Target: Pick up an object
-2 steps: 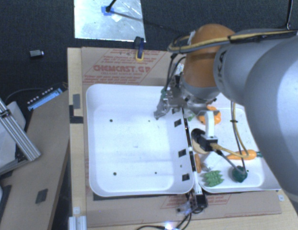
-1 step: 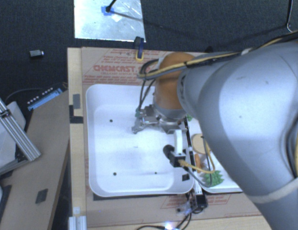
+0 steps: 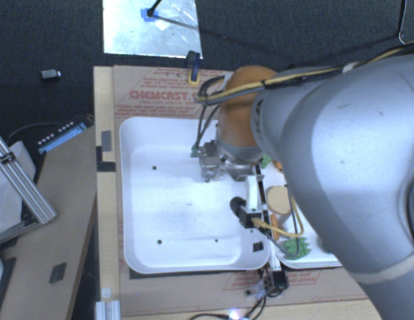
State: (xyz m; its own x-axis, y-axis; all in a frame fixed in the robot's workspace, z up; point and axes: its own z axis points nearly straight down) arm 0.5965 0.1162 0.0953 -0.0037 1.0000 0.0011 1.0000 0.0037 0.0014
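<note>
Pincer point(image 3: 208, 169) is hanging over left bin point(image 3: 168, 222), spread or pressed together: can't tell; tan round obj point(image 3: 279, 199) & green obj point(image 3: 297, 247) are lying in right bin point(image 3: 320, 262); printed cardboard point(image 3: 160, 93) is covering bench; dark carpet point(image 3: 47, 25) is lying beyond.

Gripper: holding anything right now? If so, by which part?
Cannot tell. The gripper is over the far side of the left bin, too small and blurred to make out any hold.
</note>
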